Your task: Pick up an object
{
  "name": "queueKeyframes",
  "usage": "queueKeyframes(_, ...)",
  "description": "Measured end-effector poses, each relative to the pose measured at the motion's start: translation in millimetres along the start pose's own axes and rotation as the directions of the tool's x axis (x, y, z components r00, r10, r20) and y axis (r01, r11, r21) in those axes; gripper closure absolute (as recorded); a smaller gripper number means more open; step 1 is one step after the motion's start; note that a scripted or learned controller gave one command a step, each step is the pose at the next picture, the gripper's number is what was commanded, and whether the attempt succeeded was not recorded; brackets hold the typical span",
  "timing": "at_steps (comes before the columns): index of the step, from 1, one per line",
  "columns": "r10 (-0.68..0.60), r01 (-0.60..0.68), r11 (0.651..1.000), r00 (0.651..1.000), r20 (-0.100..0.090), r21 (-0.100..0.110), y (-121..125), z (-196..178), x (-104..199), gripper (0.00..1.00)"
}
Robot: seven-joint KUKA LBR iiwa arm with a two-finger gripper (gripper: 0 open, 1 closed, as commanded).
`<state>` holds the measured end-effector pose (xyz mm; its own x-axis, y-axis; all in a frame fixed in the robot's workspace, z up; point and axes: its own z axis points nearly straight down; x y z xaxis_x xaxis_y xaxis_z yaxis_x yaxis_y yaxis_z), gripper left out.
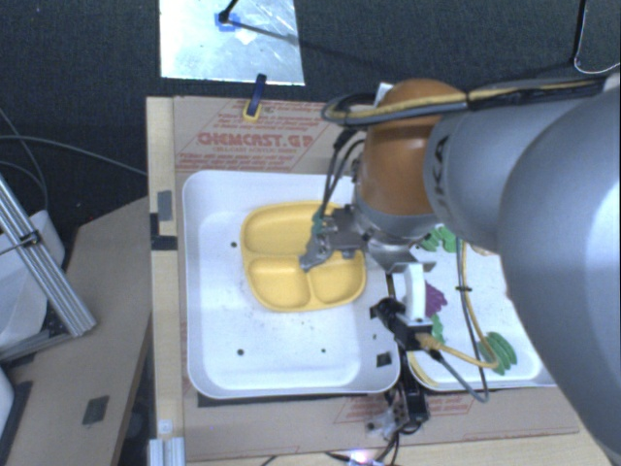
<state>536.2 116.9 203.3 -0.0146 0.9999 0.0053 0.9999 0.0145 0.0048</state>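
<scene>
A yellow divided plate (281,260) lies in the left white bin (218,357), toward its back right. My gripper (317,250) hangs over the plate's right part, at the ridge between its compartments. The grey arm and its orange band (398,153) cover the plate's right edge. In the right bin (524,372), mostly under the arm, lie small green pieces (497,349) and a purple piece (437,301).
Cables run from the wrist down over the wall between the bins to the front edge. A cardboard sheet (247,139) lies under the bins, with a blue and yellow tool (255,98) on it. A shiny metal sheet (231,27) sits behind.
</scene>
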Motion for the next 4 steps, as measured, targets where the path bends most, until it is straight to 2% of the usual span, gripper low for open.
queueKeyframes(1, 0.01, -0.01, 1.0, 1.0, 0.005, 0.005, -38.0, 121.4, 29.0, 0.0)
queueKeyframes(2, 0.015, -0.015, 1.0, 1.0, 0.004, -0.011, -32.3, 104.5, 27.0, 1.0)
queueKeyframes(3, 0.012, -0.012, 1.0, 1.0, 0.012, 0.002, 31.6, 113.4, 65.0, 1.0)
queueKeyframes(4, 0.011, -0.01, 0.993, 1.0, -0.001, 0.116, 100.0, 105.8, 56.8, 1.0)
